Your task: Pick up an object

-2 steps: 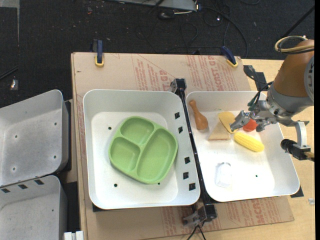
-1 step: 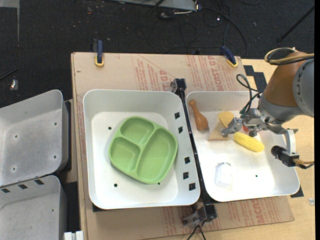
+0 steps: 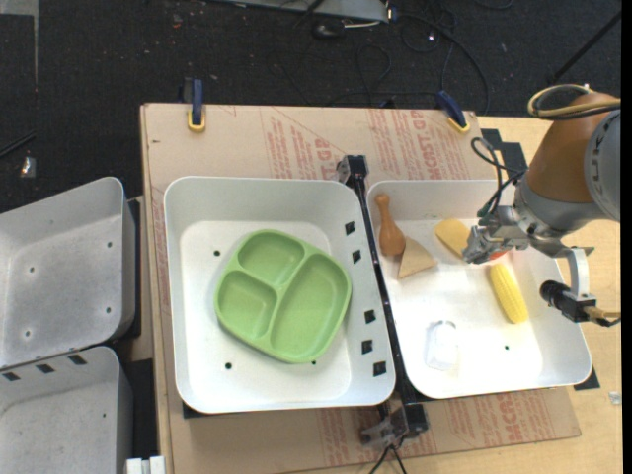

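The right bin (image 3: 553, 358) holds a yellow corn cob (image 3: 509, 291), a yellow cheese-like wedge (image 3: 452, 236), a tan wedge (image 3: 416, 261), a brown drumstick-shaped piece (image 3: 389, 227) and a small clear cup (image 3: 442, 344). My gripper (image 3: 482, 247) hangs over the bin's upper right part, between the yellow wedge and the top end of the corn cob. Seen from above, the wrist covers its tips. Nothing shows held in it.
The left bin (image 3: 188, 265) carries a green divided plate (image 3: 283, 294). A black divider with clamps (image 3: 370, 265) runs between the bins. Grey trays (image 3: 59, 265) lie off the bench to the left. Cables hang by the arm at right (image 3: 573, 299).
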`<state>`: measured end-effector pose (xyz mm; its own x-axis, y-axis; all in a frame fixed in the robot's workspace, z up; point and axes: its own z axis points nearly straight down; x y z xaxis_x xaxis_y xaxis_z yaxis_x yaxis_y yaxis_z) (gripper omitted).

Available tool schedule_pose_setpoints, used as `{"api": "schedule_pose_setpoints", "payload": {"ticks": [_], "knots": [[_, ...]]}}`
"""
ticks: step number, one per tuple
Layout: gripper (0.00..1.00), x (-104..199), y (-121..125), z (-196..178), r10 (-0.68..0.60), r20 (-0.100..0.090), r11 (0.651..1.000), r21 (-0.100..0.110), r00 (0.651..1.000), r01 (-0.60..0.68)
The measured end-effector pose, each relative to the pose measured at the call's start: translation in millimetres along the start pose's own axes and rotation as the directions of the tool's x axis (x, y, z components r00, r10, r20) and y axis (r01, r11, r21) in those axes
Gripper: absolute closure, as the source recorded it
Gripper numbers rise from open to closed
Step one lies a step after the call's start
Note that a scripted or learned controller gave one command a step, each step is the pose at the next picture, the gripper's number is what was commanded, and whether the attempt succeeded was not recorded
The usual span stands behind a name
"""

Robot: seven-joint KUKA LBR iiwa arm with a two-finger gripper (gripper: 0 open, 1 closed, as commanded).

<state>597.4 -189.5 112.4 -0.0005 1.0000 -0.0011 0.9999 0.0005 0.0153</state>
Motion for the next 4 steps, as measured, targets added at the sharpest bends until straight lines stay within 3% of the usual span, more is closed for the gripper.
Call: {"api": "schedule_pose_setpoints", "payload": {"ticks": [1,3,4], "knots": [[1.0,8,9,-52,-0.003,0.001,1.0,0.009,1.0,0.003],[1.0,12,11,-157,-0.003,0.001,1.0,0.009,1.0,0.003],[1.0,68,1,-161,-0.007,-0.003,1.0,0.015,1.0,0.007]]}}
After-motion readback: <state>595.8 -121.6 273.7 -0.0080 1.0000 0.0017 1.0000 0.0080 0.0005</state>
